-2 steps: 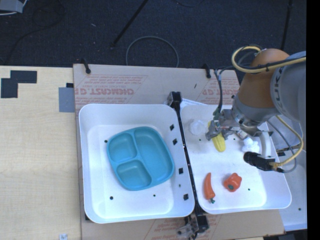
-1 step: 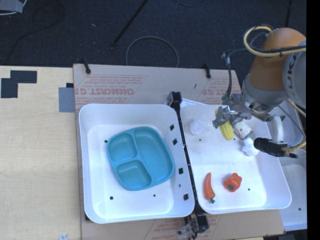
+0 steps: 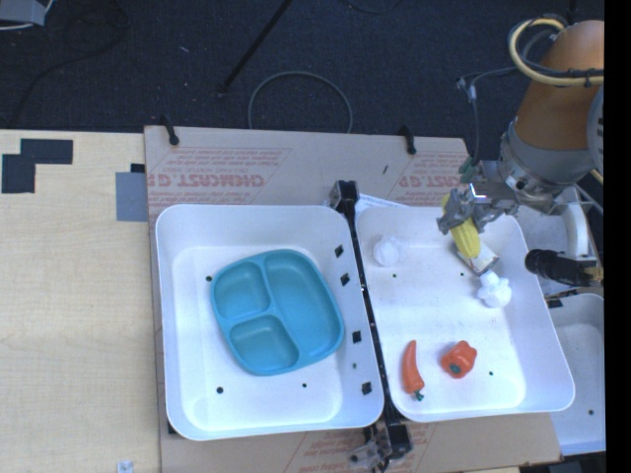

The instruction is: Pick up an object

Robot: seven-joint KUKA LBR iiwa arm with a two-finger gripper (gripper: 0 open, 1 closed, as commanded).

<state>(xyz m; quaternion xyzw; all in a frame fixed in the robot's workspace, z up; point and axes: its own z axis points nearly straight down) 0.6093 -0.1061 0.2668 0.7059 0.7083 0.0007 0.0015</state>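
Note:
My gripper (image 3: 471,213) hangs over the far right corner of the right bin (image 3: 552,387). Directly under it is a yellow corn cob (image 3: 473,243), whose upper end is hidden by the gripper and whose lower end points toward the bin's right wall. Whether the cob is lifted or lying on the bin floor cannot be made out. A white lumpy object (image 3: 495,290) lies just below the cob. A second small white object (image 3: 386,251) sits near the divider. An orange chili (image 3: 411,366) and a red-orange pepper (image 3: 458,359) lie at the front of the right bin.
The left bin (image 3: 187,235) holds a blue divided plate (image 3: 276,310). A black divider (image 3: 357,294) runs between the two bins. A black cylindrical part (image 3: 557,264) sticks in at the right bin's right edge.

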